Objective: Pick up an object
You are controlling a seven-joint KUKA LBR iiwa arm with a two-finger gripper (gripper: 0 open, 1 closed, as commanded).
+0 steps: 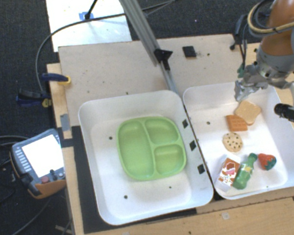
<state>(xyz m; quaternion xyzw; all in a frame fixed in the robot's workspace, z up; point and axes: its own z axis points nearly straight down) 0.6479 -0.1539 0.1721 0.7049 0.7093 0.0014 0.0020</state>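
My gripper (245,91) hangs over the far part of the right bin (291,137), just beyond a tan bread slice (249,111). Nothing shows in its grasp. Next to the bread lies an orange square cracker (236,123), and a round speckled cookie (232,142) sits below it. Near the bin's front edge are a red-and-white carton (228,172), a green bottle (245,171) lying beside it, and a red fruit with a green top (267,161).
The left bin (104,163) holds a green divided plate (151,146). A grey pole (142,25) slants across the back of the bench. A handheld pendant (39,162) rests off the bench to the left.
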